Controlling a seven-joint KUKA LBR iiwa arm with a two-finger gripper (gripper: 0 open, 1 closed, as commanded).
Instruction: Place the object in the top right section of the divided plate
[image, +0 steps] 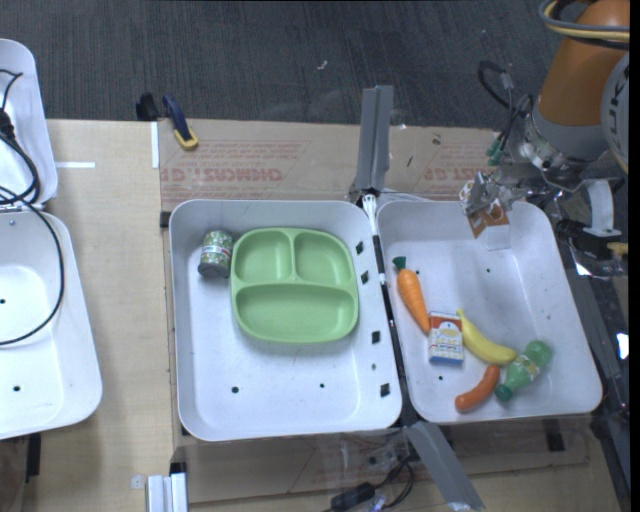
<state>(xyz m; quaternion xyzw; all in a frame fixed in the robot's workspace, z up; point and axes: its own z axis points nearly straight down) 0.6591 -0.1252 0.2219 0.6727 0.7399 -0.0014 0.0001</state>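
The green divided plate (243, 300) lies in the left bin (280, 400), with its top right section (325, 262) bare. My gripper (486, 203) hangs over the far edge of the right bin (520, 270), well to the right of the plate. Its fingers are shut on a small brown and white object (491, 217) that hangs just below them. The arm's orange band (585, 45) shows at the top right.
A small green-labelled can (214, 253) stands left of the plate. The right bin holds a carrot (411, 298), a small carton (446, 338), a banana (485, 343), a red sausage (476, 390) and a green bottle (522, 370). A grey divider post (375, 140) rises between the bins.
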